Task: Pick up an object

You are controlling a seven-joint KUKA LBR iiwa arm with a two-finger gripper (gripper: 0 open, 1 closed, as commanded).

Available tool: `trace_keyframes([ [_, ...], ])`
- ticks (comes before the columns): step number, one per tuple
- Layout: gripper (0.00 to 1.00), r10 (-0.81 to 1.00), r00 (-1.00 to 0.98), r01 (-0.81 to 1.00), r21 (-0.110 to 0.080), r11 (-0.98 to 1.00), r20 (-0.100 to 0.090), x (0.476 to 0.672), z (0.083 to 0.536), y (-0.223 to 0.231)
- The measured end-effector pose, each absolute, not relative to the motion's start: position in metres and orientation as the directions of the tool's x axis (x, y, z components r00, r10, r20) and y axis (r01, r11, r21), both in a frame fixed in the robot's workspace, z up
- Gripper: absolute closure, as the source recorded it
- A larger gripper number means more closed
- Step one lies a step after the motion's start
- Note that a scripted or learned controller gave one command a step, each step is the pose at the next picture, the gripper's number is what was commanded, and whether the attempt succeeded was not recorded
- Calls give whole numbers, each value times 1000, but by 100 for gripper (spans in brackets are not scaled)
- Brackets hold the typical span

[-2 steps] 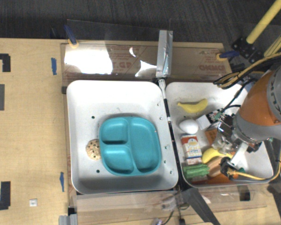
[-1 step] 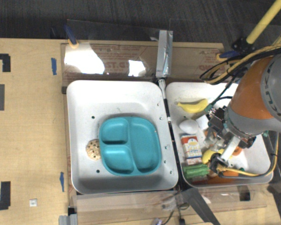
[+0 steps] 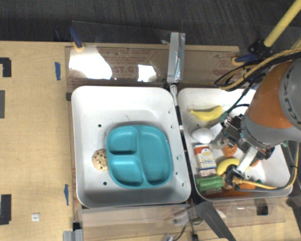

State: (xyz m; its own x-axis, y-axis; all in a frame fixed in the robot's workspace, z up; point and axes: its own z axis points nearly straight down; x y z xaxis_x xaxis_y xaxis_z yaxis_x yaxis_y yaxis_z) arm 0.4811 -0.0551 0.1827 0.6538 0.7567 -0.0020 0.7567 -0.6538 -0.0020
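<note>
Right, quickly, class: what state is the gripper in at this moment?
Gripper: cannot be told; it sits low over the right bin, among the items there.

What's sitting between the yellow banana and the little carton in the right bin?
A small white egg-shaped thing lies there, as the camera view shows.

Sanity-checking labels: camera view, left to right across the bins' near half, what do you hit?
cookie → teal plate → carton → yellow fruit. The other right-bin items overlap these, so they are skipped.
</note>
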Motion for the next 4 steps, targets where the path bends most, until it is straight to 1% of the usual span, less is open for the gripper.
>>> trace_keyframes([
  [1,0,693,721,693,11,-721,6,483,95,-105],
  [2,100,693,721,693,16,-721,5,484,106,-106],
  [3,100,623,782,623,24,-782,14,546,98,-103],
  [4,100,626,780,626,26,-780,14,547,108,-102],
])
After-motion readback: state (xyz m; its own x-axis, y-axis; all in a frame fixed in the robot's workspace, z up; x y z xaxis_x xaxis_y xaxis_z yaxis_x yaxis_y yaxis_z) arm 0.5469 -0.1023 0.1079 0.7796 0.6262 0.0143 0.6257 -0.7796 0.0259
